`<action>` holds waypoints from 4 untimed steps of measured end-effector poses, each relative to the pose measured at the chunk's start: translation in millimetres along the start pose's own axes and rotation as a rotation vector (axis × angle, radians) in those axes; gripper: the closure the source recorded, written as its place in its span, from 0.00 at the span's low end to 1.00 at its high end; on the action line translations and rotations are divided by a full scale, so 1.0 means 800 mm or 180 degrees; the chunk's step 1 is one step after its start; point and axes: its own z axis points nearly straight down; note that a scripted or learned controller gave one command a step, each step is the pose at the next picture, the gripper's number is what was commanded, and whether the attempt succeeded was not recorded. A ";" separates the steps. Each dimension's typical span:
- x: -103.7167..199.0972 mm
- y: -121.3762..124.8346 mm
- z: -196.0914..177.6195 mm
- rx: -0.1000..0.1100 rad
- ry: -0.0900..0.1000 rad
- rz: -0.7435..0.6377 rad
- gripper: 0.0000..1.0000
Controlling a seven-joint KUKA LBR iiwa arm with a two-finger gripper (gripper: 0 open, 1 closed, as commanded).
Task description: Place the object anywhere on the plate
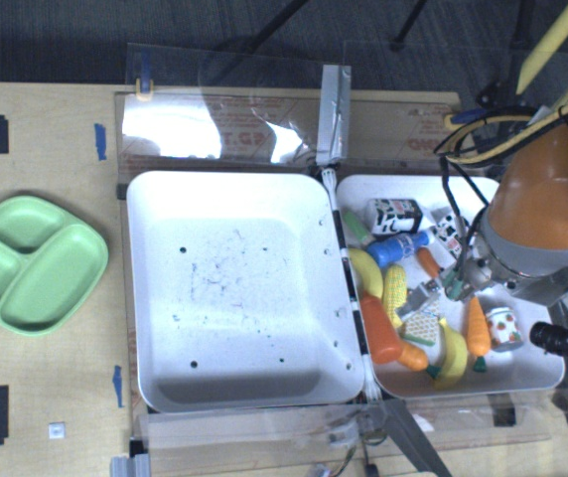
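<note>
The gripper (441, 291) hangs low in the right bin (532, 376), and whether its fingers are spread or pressed together cannot be told; crowded just beside and under it lie toy foods: a corn cob (394, 288), two bananas (364, 269), two carrots (477, 328), a blue bottle (393, 249) and a black-and-white carton (395, 215). Left of the gripper sits the left bin (234, 286), its bare floor giving wide room. Well beyond that bin's far rim, at the bench's left edge, rests one green three-compartment plate (34, 263)

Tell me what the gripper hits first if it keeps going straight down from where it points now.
Probably the corn cob or the waffle-patterned toy just below the gripper in the right bin; depth is hard to judge from this slanted view.
</note>
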 end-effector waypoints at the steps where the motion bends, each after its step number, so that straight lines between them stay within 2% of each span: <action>1: -0.001 0.001 -0.012 -0.0009 -0.0006 0.0002 1.00; 2: 0.028 0.048 -0.007 0.0002 -0.0001 0.0742 1.00; 4: 0.028 0.050 -0.031 -0.0009 -0.0013 0.0730 1.00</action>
